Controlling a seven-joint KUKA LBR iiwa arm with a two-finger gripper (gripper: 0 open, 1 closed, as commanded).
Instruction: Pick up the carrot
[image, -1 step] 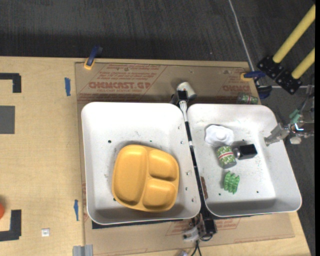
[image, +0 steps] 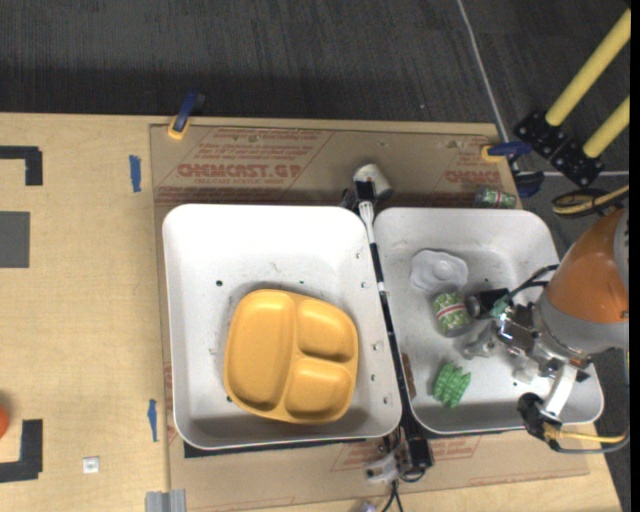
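Observation:
My gripper (image: 484, 334) hangs low over the middle of the right bin (image: 520, 232), at the end of the grey arm with the orange band (image: 592, 285). Just to its left lies a round green-and-white striped item (image: 449, 310), close to or touching the gripper's tip. A small green bumpy toy (image: 450, 384) sits below it near the bin's front wall. A pale translucent piece (image: 439, 269) rests toward the bin's back. The arm hides the right part of this bin.
The left bin (image: 190, 300) holds a yellow divided plate (image: 291, 354). A black divider strip (image: 383, 320) runs between the bins. Yellow poles and clamps (image: 570, 110) stand at the back right. A small orange shape (image: 3, 422) shows at the far left edge.

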